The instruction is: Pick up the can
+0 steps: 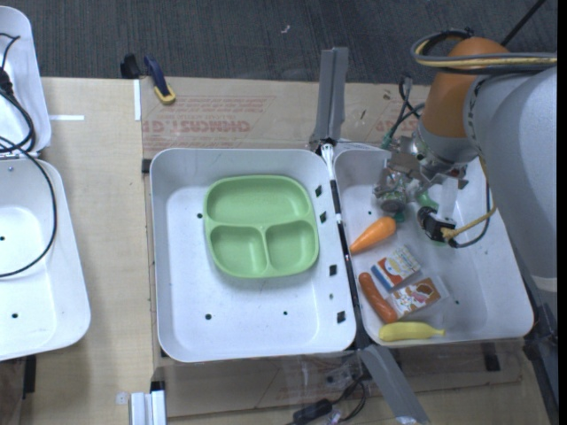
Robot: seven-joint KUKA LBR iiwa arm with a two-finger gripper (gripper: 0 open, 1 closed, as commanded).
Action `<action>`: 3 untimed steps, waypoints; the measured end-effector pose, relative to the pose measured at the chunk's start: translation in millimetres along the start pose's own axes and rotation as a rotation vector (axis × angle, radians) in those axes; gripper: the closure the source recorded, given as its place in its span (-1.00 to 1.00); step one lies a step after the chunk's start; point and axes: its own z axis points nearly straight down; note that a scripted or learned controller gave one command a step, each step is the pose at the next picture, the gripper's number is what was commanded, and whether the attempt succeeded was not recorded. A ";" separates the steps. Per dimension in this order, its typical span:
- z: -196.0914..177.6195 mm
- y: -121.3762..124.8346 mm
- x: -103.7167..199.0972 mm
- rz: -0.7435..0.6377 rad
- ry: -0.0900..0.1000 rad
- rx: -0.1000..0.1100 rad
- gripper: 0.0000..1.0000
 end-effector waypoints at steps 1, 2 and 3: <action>-133.8 -33.8 8.6 0.292 0.001 -0.001 1.00; -145.8 -54.9 -28.2 0.369 0.001 0.001 1.00; -151.3 -54.4 -28.9 0.367 -0.003 0.006 1.00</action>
